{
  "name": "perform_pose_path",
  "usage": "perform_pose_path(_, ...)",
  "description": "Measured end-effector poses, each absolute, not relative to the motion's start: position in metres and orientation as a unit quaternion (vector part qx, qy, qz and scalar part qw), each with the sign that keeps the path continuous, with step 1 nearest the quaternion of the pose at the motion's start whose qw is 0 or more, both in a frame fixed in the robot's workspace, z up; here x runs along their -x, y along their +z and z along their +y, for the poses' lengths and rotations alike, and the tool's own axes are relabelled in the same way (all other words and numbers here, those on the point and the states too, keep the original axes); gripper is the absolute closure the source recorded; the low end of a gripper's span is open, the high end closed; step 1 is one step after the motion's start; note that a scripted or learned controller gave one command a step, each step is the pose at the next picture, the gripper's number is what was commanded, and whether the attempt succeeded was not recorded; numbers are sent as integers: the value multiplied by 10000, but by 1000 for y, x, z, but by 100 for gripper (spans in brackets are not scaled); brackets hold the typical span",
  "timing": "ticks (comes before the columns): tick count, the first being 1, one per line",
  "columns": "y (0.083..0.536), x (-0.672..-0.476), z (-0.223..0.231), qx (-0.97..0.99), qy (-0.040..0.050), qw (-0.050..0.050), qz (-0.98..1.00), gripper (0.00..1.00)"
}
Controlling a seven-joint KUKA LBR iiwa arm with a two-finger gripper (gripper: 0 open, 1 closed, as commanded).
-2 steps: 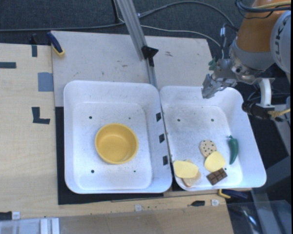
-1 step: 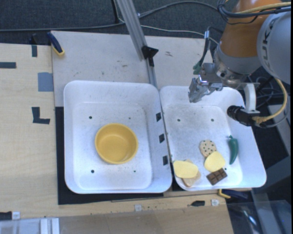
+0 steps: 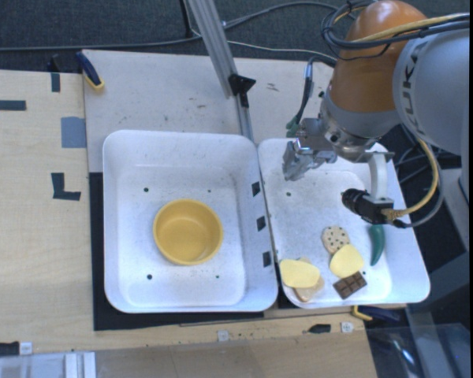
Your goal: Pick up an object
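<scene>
My gripper (image 3: 297, 166) hangs over the far left part of the right bin (image 3: 315, 203), above bare bin floor. Nothing shows between its fingers. The objects lie at the near end of that bin: a round speckled cookie (image 3: 335, 237), a yellow slice (image 3: 347, 260) below it, a brown chocolate bar (image 3: 350, 284), a yellow piece (image 3: 299, 272) on a tan one (image 3: 306, 293), and a green pepper (image 3: 376, 241) by the right wall. A yellow bowl (image 3: 188, 231) stands in the left bin (image 3: 126, 179).
A slanted metal pole (image 3: 221, 50) runs down to the wall between the bins. The arm's orange band and grey body (image 3: 378, 61) hang over the right bin's far side. A black cable part (image 3: 361, 201) hangs near the pepper.
</scene>
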State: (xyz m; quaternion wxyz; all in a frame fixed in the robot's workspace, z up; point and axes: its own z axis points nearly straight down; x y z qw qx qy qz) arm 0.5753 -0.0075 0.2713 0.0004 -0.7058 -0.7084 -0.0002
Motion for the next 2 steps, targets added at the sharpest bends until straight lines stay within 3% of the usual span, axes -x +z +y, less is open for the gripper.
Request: perform_pose_path(2, 257, -539, 78, 7056, 0, 5, -7086, 100)
